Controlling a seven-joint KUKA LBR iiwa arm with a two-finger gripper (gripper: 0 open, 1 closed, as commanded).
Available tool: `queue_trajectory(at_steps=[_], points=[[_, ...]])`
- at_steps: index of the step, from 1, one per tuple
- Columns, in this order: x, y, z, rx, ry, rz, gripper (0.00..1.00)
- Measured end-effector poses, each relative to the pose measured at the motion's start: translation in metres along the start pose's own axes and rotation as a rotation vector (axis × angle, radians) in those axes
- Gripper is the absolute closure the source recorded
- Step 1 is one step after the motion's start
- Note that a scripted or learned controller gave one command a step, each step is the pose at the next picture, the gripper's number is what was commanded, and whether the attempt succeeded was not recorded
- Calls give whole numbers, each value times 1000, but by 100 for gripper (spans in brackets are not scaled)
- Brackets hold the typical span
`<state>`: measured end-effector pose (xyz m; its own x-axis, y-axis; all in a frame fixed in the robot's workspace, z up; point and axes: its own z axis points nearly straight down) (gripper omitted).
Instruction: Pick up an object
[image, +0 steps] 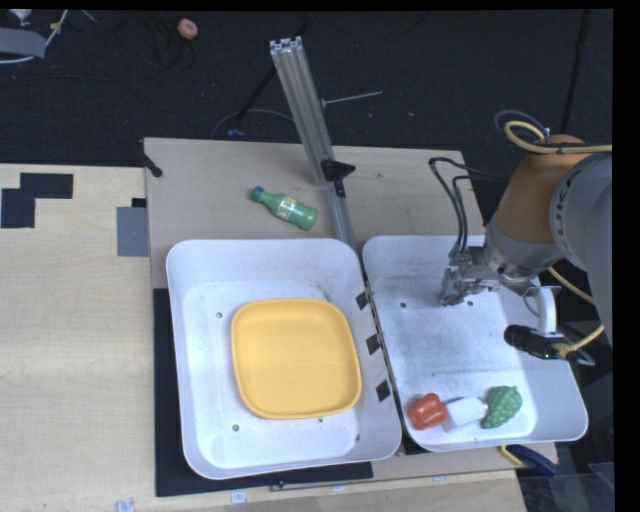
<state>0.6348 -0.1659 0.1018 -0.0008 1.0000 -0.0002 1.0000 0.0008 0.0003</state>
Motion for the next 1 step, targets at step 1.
queue_trajectory(at_steps=[1], points=[[1, -2, -42, -3, -1, 2, 100]])
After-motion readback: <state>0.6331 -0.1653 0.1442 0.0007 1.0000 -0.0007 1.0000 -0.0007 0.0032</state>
